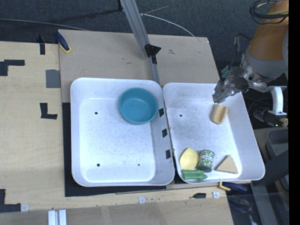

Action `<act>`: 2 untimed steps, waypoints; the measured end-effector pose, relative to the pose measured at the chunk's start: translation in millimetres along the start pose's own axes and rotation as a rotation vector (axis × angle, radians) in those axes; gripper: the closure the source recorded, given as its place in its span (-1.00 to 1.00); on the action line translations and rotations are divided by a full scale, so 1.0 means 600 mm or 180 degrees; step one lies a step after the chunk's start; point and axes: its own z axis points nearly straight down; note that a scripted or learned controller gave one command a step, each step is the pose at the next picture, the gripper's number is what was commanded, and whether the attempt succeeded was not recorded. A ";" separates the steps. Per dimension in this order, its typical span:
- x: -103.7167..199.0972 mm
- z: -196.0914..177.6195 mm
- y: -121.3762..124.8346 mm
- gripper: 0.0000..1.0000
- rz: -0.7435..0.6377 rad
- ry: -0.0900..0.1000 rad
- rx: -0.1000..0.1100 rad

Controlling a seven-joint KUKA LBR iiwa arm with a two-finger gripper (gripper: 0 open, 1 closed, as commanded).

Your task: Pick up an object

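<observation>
My gripper hangs over the upper right part of the right bin, just above a tan cylinder-shaped block. No object shows between its fingers. At the bin's near end lie a yellow lemon-like fruit, a small green patterned can, a green vegetable piece and a tan wedge. A blue bowl sits in the far part of the left bin.
A grey metal pole slants across the bench behind the bins, ending at a black clamp. Black tape marks dot the wooden bench on the left. The arm's grey body stands at the right edge.
</observation>
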 end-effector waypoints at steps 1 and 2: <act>0.080 0.003 -0.007 1.00 -0.0012 0.0006 0.0016; 0.168 0.018 0.007 1.00 -0.0015 0.0006 0.0021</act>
